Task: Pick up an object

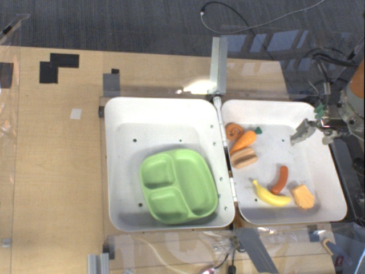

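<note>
1. Desk (57,153): pale wood surface carrying two shallow white bins side by side, with black marks near its far left corner.
2. Left bin (122,124): holds a green tray (179,185) with three compartments, lying flat toward the near side of the bin.
3. Right bin (274,116): holds all the small food items, grouped in its left and near parts.
4. Carrot (245,140): orange, lying at a slant near the divider between the bins, just beside a round orange-brown item (232,131) that is too small to identify.
5. Bun (244,159): tan and brown, touching the near end of the carrot.
6. Banana (270,195): yellow, curved, lying toward the near edge of the right bin.
7. Sausage (279,179): red-orange, just beside the banana on its far side.
8. Orange block (304,197): near the banana's right end, apart from the sausage.
9. Gripper (301,133): reaches in from the right over the right bin's far right part, well apart from the food. Whether the fingers are spread or pressed together cannot be told at this angle; nothing is seen between them.
10. Arm (356,87): grey, with an orange band at the right edge of the view.
</note>
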`<state>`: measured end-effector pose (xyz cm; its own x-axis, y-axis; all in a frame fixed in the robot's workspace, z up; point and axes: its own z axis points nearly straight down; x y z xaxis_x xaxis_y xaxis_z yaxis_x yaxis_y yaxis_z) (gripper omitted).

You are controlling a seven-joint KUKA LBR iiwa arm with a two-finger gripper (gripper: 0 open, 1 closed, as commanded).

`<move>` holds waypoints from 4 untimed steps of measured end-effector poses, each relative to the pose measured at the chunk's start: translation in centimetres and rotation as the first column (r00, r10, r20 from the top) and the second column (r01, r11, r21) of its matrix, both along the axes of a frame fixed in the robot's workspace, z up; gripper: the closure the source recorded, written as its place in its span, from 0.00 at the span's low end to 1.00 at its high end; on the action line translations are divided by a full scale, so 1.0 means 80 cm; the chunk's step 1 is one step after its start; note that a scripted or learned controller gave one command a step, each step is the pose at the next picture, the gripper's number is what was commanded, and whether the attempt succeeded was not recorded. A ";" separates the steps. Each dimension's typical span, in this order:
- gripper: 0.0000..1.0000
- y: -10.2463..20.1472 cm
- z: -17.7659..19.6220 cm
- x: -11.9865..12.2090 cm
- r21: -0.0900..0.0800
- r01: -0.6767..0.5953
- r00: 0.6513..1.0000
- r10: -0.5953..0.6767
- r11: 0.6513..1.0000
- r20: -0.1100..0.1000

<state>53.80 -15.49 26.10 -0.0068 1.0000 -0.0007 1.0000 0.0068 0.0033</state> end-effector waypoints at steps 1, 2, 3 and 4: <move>0.00 -0.009 -0.164 -0.007 0.001 0.044 0.999 -0.044 0.999 -0.002; 0.00 -0.030 -0.214 -0.028 0.000 0.054 0.998 -0.054 0.999 0.009; 1.00 -0.029 -0.199 -0.024 0.001 0.052 0.998 -0.052 0.999 0.016; 1.00 0.012 -0.077 -0.002 0.000 0.060 0.998 -0.060 0.998 0.002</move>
